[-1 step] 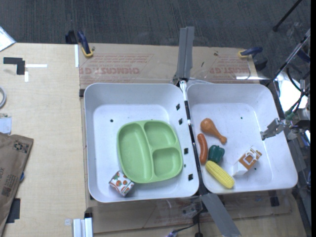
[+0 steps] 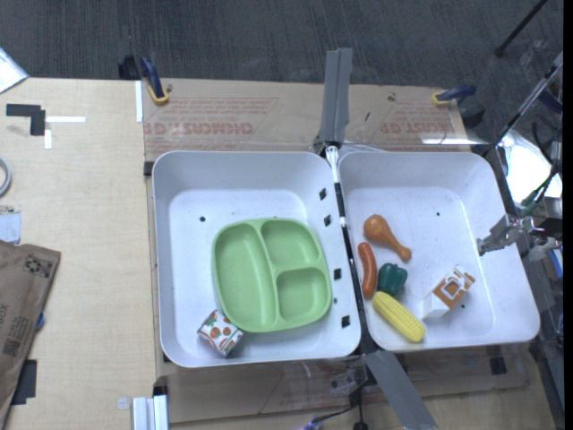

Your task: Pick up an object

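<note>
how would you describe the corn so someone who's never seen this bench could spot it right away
Start at the right-hand white bin, the one without the green divided plate. Toy foods cluster along its left side, and the corn lies at the cluster's near end, slanted, just below the dark green pepper. It is the only yellow, bumpy, elongated piece; the sausage beside it is smooth and orange-red.

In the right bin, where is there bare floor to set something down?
Bare floor lies along the far wall of the right white bin, beyond the orange toy drumstick. The near-left corner is crowded: red toy sausage, green toy pepper, yellow toy corn.
</note>
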`<move>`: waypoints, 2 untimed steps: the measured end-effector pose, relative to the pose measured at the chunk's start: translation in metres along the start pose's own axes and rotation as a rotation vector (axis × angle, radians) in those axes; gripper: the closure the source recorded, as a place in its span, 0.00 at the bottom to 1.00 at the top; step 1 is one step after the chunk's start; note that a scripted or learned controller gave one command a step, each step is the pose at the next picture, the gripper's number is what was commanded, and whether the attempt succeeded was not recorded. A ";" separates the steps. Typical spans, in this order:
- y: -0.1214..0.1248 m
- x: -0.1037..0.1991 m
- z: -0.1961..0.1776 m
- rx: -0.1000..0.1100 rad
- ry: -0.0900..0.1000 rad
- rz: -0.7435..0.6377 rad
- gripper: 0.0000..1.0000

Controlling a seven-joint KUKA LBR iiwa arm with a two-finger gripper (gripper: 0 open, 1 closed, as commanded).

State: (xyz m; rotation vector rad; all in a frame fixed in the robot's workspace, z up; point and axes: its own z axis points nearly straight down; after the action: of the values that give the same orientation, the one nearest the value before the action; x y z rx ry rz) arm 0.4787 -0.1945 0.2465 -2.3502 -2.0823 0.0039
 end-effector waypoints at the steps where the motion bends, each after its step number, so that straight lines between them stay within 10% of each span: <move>1: -0.004 0.020 0.156 0.003 0.001 0.469 0.00; 2: -0.004 0.019 0.150 0.008 0.001 0.471 1.00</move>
State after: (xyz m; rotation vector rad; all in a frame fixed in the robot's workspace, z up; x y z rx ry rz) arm 0.4761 -0.1751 0.0967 -2.7660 -1.4737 0.0107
